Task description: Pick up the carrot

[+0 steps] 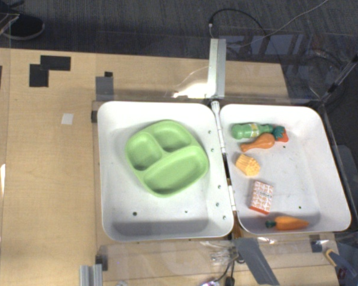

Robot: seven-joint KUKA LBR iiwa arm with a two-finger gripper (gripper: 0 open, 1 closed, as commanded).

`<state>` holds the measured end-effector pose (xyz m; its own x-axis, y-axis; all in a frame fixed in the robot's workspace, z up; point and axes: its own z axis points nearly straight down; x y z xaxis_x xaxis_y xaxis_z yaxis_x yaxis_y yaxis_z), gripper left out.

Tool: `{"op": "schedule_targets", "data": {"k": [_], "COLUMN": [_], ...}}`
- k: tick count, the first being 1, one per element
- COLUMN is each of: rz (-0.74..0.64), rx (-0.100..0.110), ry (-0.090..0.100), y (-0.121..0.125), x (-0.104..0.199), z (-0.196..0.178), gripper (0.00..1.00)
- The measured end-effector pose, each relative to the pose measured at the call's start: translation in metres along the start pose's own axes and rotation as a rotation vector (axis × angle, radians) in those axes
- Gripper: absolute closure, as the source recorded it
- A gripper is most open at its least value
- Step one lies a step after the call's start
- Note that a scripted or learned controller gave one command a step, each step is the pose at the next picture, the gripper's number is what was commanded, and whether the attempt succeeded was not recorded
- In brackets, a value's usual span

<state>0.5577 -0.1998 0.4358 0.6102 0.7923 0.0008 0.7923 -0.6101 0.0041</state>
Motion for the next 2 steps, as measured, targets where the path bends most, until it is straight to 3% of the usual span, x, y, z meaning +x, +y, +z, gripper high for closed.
{"op": "schedule_targets", "data": {"k": [2], "rz": [-0.043], "rx": [-0.001], "ry": [0.001], "y": [0.039], "x": [0.034], "z": [0.0], "gripper": [1.0]}}
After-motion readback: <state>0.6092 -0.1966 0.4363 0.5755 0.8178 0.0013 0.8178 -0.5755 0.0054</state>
